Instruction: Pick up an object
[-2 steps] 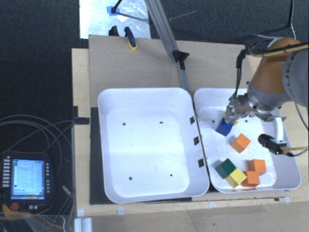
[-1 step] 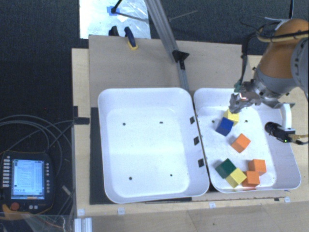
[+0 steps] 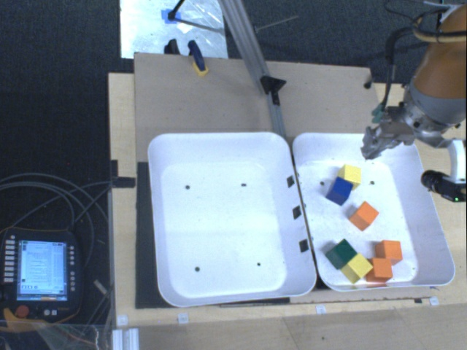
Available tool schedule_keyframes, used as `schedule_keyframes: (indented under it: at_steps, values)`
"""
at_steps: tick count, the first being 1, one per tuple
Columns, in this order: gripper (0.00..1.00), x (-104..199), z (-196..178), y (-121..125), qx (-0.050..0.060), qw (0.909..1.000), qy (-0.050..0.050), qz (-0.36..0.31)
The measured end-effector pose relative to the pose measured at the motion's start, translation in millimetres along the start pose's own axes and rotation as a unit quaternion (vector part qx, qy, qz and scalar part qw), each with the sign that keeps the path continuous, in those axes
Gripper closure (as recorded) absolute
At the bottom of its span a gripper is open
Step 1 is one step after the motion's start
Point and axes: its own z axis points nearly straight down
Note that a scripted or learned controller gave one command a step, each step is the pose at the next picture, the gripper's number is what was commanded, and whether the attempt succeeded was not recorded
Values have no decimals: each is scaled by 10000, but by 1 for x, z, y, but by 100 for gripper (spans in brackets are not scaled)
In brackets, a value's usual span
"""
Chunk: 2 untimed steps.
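Observation:
The right bin (image 3: 430,217) holds several blocks. A yellow block (image 3: 351,173) touches a blue block (image 3: 339,190) near the bin's middle. An orange block (image 3: 364,215) lies just below them. Near the front edge sit a green block (image 3: 340,253), a yellow block (image 3: 357,267) and two orange blocks (image 3: 384,259). My gripper (image 3: 372,149) hangs over the bin's back part, just up and right of the upper yellow block. Nothing shows between its fingers.
The left bin (image 3: 219,217) lies beside the right one. A slanted grey pole (image 3: 248,42) crosses the back of the bench. A control pendant (image 3: 36,272) with cables sits at far left.

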Motion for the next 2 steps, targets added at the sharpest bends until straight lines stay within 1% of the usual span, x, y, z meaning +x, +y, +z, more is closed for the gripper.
schedule_keyframes:
  at_steps: [1,2]
  values:
    - [100,0,-1,1,27,10000,3,0]
    - [100,49,10,5,36,10000,12,-26]
